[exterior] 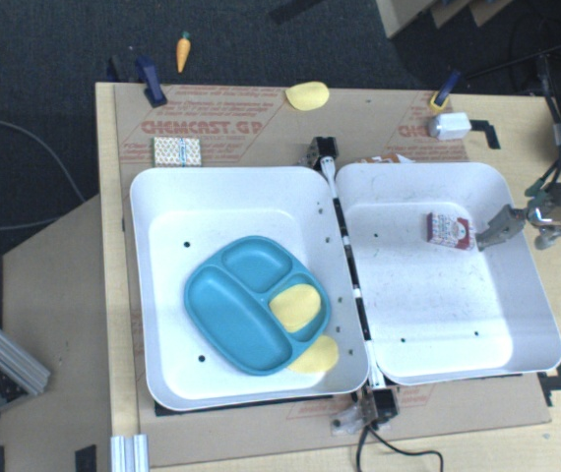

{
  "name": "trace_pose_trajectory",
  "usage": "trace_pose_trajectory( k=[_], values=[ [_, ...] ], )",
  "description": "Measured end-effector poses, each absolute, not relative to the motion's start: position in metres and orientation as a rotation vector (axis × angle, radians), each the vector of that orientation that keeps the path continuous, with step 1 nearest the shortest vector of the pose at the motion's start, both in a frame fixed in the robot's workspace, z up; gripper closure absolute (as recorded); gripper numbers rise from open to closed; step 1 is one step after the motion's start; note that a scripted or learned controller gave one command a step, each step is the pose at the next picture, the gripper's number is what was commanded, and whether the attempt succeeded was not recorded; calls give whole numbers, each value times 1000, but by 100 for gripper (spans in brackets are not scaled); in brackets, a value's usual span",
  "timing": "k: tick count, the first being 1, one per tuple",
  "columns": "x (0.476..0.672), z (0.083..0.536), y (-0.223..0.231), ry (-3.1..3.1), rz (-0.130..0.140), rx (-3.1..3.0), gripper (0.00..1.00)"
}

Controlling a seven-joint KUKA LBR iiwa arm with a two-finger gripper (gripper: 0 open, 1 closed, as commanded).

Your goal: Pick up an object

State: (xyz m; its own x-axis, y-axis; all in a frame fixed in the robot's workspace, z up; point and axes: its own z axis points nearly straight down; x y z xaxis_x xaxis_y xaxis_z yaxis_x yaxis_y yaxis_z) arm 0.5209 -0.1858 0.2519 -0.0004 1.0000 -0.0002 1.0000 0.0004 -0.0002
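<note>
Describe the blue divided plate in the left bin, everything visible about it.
The blue divided plate is an oval tray, apparently of smooth plastic, with raised ridges that split it into three compartments: one long section along its lower left and two smaller ones along its upper right. It lies flat and upright on the floor of the left bin, turned diagonally. A yellow piece sits in its lower-right compartment, and a second yellow piece lies against its outer rim on the bin floor.
</note>
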Motion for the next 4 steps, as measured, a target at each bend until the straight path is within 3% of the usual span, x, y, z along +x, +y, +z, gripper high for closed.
trace_pose_trajectory(
  k=[1, 2, 3, 4],
  values=[
    [546, 158, -177, 2223, -1, 2222, 0],
    [598, 123, -149, 2222, 1, 2219, 0],
    [603, 182, -198, 2219, 0, 2219, 0],
    [626, 117, -165, 2226, -1, 2222, 0]
  ],
)
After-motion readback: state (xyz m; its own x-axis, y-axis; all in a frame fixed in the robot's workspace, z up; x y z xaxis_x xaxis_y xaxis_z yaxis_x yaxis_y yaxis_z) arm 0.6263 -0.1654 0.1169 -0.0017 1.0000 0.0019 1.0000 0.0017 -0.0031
